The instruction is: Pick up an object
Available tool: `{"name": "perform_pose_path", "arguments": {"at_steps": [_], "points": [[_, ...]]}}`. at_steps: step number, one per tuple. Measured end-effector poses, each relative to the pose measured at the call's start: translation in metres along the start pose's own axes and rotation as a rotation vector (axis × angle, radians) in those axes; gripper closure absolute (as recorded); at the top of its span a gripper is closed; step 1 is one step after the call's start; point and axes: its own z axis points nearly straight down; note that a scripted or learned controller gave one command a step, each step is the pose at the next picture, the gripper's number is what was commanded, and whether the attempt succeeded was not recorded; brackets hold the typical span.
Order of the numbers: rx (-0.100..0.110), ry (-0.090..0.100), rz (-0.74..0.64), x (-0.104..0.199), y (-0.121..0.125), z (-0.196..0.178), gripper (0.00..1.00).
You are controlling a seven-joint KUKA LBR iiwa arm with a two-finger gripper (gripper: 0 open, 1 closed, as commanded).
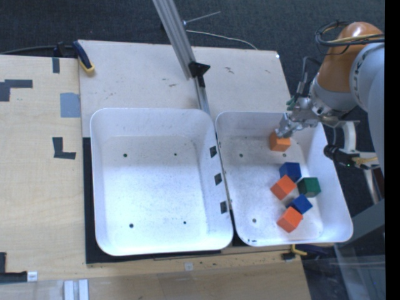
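An orange block [280, 143] sat in the right bin [250, 167], touching the gripper [286, 130]; its grip could not be told. Five more blocks [294, 195] clustered nearby. The arm [350, 67] reached from the right.

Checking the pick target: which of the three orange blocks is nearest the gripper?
The orange block at the right bin's far end, directly under the gripper. The other two lie in the cluster nearer the camera.
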Motion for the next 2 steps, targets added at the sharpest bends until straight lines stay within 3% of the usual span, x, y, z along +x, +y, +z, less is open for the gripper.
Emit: {"name": "perform_pose_path", "arguments": {"at_steps": [1,2], "points": [[0.001,0.000,0.000,0.000,0.000,0.001,0.00],[0.001,0.001,-0.001,0.000,0.000,-0.009,1.00]]}}
